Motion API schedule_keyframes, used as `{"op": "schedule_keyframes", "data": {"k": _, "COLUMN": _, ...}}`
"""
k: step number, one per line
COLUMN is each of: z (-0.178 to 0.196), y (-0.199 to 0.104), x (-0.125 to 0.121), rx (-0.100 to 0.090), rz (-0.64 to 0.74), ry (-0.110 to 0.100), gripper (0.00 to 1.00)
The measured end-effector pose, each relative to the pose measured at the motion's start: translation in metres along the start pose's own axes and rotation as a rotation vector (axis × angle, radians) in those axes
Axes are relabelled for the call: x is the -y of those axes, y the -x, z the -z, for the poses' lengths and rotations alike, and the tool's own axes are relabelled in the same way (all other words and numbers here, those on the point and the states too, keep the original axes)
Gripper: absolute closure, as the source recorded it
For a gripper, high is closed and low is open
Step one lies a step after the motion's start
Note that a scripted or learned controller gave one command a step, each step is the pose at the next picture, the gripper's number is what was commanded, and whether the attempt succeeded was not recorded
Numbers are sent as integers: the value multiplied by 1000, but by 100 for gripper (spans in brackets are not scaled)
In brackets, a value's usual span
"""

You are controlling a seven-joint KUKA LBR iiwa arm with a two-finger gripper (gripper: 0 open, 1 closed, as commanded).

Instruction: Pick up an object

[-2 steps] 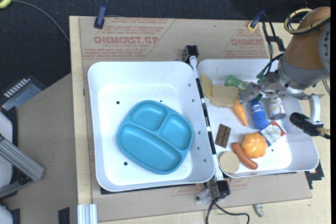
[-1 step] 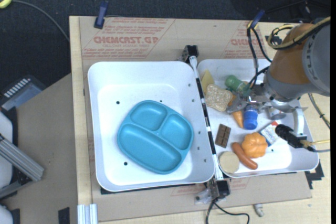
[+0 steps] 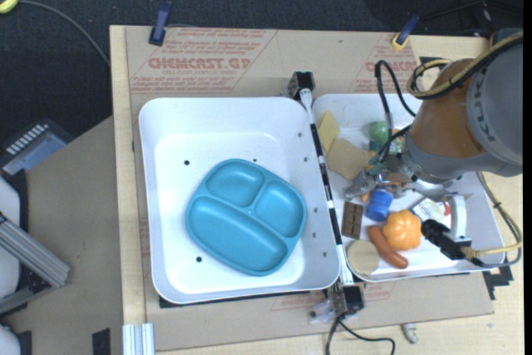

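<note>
My gripper [image 3: 374, 179] reaches down into the right bin [image 3: 490, 216], low among the objects there. It sits just above a small blue cylinder [image 3: 380, 204] and to the right of a tan block [image 3: 346, 157]. An orange fruit [image 3: 402, 230] and a reddish sausage [image 3: 388, 248] lie in front of it. Behind it are a green object [image 3: 379, 131] and a yellow wedge [image 3: 329, 129]. The wrist hides whatever lies under it.
The left bin [image 3: 166, 129] holds a blue divided plate [image 3: 245, 215]. In the right bin, a brown bar [image 3: 352, 219] and a round tan disc [image 3: 362, 258] lie by the left wall, with a white item [image 3: 438, 209] under the arm. Cables loop above the arm.
</note>
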State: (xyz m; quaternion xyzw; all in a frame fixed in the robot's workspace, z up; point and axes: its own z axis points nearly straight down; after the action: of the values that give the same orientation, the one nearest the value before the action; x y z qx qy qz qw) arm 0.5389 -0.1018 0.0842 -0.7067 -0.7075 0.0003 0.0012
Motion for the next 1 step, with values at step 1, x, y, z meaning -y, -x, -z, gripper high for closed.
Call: {"op": "schedule_keyframes", "data": {"k": 1, "z": 0, "y": -4, "x": -18, "rx": 2, "rz": 0, "ry": 4, "gripper": 0}}
